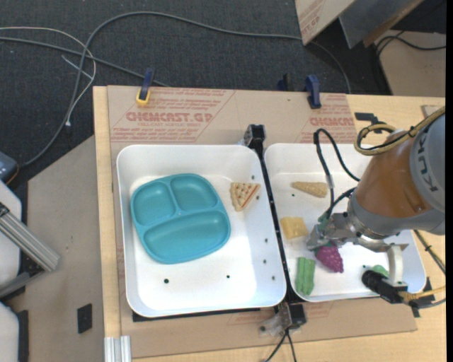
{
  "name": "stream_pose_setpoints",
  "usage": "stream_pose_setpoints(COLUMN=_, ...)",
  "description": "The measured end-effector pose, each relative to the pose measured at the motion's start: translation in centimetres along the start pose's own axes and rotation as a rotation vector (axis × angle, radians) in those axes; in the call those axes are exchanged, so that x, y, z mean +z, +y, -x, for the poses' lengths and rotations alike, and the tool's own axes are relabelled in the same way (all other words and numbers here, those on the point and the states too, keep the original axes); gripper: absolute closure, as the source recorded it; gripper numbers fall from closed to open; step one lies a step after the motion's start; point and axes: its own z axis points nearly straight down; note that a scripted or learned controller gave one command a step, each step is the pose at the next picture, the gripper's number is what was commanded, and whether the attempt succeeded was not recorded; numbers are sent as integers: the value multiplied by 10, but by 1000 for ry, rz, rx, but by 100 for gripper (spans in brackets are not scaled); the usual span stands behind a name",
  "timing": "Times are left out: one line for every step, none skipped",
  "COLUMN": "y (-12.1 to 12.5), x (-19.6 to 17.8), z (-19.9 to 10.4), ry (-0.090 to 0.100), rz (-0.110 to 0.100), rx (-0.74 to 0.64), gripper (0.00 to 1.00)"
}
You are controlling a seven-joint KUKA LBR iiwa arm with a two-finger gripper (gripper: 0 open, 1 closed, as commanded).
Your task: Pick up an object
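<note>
The cardboard sheet under the bins carries red print, upside down as seen from the cam: "CHEMCAST GP" on the left part, w/ smaller lines below it too small to read. Same red print repeats on the right part near the blue clamp, partly cut off by the right bin's rim. The box at top edge has red lettering, unreadable. The arm shows "KU" in dark letters on its grey casing, rest out of frame.
</note>
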Motion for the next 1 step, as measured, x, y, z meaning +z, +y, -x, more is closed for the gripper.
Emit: stream_pose_setpoints(y=0, x=-43, z=3, ry=-3, rz=5, rx=-2, gripper=100)
